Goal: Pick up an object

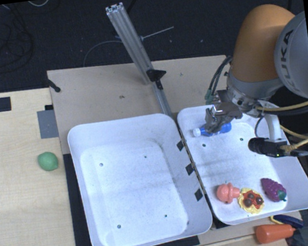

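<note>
Right now the tool (217, 121) sits low in the right bin (301, 198), at its far-left corner, directly over a small blue object (209, 130); whether its grip is open or closed on that object I cannot tell. To do this well, I judge it should centre over the blue body and lift straight up, clear of the bin wall.

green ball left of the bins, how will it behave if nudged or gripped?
The green ball looks round and sits on flat bare bench, so a nudge would probably send it rolling. Its curved sides may slip from a two-finger pinch. It looks small, likely light.
</note>
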Robot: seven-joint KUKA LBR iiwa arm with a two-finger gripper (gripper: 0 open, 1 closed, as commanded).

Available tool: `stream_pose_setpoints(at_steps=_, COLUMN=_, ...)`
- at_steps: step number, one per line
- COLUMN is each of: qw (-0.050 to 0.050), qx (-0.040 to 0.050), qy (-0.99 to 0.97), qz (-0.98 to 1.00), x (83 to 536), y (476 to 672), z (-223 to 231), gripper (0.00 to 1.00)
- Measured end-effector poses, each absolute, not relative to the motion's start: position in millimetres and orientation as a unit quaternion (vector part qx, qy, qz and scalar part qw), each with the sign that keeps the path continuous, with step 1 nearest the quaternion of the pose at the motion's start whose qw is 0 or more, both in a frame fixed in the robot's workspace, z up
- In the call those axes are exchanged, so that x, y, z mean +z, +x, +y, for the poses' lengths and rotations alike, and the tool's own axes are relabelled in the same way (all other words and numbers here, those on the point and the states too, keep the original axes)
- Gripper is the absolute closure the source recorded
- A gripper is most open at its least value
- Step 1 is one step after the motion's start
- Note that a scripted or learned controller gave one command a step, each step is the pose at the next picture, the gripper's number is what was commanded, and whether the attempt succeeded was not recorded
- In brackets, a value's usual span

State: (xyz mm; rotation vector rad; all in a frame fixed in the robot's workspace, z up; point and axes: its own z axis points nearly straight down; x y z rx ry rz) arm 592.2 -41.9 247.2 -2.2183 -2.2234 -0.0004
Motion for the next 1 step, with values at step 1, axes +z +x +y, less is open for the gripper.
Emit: stream_pose_setpoints(at_steps=1, qw=0.0, qx=0.0002, qy=-0.706, qz=-0.708, x=244.8, y=581.8, z=14.5, gripper=1.0)
